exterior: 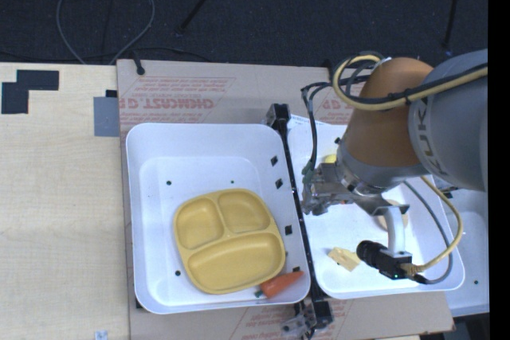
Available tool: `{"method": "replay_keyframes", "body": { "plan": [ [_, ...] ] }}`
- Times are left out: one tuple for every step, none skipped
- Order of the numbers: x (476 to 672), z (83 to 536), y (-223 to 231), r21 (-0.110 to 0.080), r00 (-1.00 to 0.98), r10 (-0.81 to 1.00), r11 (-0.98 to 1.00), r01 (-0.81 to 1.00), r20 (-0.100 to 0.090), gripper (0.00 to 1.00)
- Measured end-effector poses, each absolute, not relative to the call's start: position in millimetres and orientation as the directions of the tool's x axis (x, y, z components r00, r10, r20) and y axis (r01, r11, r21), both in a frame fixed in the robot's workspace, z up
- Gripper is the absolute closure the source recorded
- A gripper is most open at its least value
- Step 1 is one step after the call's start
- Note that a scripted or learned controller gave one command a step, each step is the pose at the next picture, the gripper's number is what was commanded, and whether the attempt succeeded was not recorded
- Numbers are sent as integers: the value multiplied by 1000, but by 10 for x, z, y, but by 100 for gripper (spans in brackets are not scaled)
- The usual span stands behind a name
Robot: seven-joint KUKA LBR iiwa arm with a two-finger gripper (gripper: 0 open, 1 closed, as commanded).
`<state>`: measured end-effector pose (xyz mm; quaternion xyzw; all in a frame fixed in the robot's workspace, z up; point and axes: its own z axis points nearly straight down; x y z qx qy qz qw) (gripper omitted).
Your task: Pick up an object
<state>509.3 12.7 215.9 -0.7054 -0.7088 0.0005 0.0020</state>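
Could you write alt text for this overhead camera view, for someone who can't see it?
A grey robot arm with an orange band reaches over the right white bin, which holds a small pale yellow wedge. The left white bin holds a yellow divided plastic tray and an orange toy carrot.

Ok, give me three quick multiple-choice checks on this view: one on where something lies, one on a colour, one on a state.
1. Where does the divided plate lie?
A. left bin
B. right bin
C. bare bench

2. What colour is that plate?
A. blue
B. yellow
C. red

3. How does the carrot lie?
A. atop the plate
B. in the right bin
C. on the left bin floor at the plate's lower right edge

Key: 1 A, the plate fills the left bin's floor; 2 B, it is plain yellow; 3 C, the orange carrot lies in that bin's near right corner.
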Motion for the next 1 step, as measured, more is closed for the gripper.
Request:
{"method": "replay_keyframes", "body": {
  "plan": [
    [5233, 2187, 748, -3, -6, 1000, 6, 1000, 2, 100]
  ]
}}
